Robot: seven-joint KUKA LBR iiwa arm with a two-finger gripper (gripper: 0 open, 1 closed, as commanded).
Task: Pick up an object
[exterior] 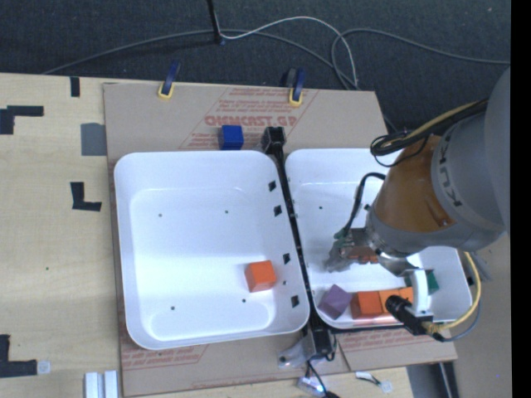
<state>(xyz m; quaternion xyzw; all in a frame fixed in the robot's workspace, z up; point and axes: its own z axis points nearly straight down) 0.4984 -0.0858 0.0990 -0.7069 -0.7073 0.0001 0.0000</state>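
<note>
In the right bin [319,172], my gripper [343,254] hangs low over the floor, left of the bin's middle, under the grey and orange arm. A purple block [335,302] lies just in front of it at the bin's front wall, with an orange block [366,305] touching its right side. A small green and white piece [428,282] shows further right, partly hidden by the arm. In the left bin [166,181], an orange cube [260,275] rests near the front right corner.
A blue cube [231,136] sits on the cardboard behind the left bin. A black divider strip [286,214] runs between the two bins. Clamps hold the cardboard's far edge, and cables trail behind.
</note>
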